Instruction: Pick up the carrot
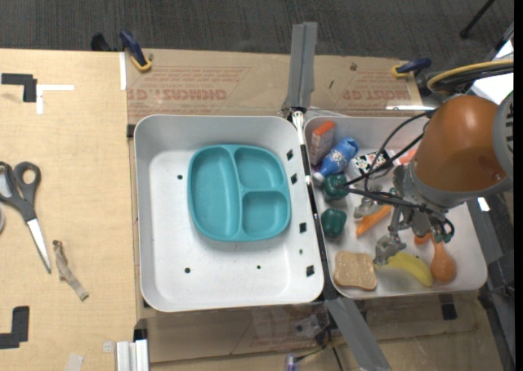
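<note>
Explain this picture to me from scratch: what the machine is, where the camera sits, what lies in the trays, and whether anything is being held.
One camera looks down at a slant on a bench with two shallow white bins. The grey and orange shape at the right is a robot arm; its gripper hangs over the right bin. That bin holds toy food: a carrot, a banana, a slice of bread and other small pieces. The left bin holds a teal divided plate. Scissors lie on the bench at far left. Cables blur the gripper, so I cannot tell whether it holds anything; the carrot lies beside it.
</note>
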`<action>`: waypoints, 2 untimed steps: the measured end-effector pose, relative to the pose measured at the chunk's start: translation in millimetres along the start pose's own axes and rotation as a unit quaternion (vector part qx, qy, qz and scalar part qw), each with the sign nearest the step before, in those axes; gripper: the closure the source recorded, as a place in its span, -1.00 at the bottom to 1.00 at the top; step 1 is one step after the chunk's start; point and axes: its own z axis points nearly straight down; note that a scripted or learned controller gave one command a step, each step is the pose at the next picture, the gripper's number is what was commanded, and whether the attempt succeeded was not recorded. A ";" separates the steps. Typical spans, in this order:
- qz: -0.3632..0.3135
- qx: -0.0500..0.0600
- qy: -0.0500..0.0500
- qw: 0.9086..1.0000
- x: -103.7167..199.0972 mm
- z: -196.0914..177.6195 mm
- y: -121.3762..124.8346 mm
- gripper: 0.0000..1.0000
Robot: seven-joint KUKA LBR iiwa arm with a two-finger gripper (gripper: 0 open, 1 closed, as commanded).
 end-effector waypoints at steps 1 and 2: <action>-0.001 0.001 -0.002 1.000 -1.7 -9.4 0.3 1.00; 0.215 0.001 -0.001 0.977 27.1 -147.0 -71.6 1.00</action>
